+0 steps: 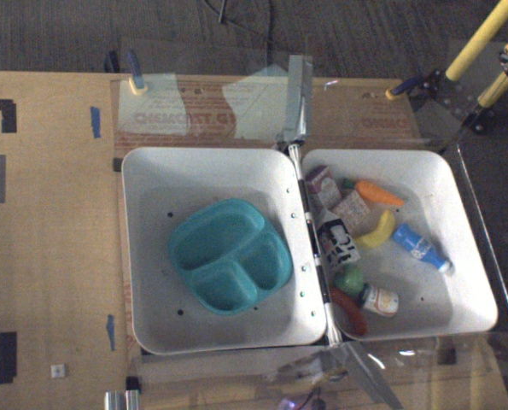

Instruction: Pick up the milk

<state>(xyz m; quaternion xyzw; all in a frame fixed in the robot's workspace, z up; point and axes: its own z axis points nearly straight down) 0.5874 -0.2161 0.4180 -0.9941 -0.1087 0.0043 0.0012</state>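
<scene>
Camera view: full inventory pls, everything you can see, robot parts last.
bins: 2, white, side by side on the bench
tray: 1, teal, three compartments, in the left bin
milk: 1, black and white carton, right bin, by the divider
cartons: 2, pinkish, right bin, upper left, side by side
carrot: 1, orange, right bin, top
banana: 1, yellow, right bin, centre
bottle: 1, blue with white cap, right of the banana
green item: 1, round, below the milk; type unclear
red item: 1, long, right bin, lower left edge
can: 1, white with dark label, lying beside the red item
clear panels: behind the bins
blue tape: several bits on the bench
</scene>
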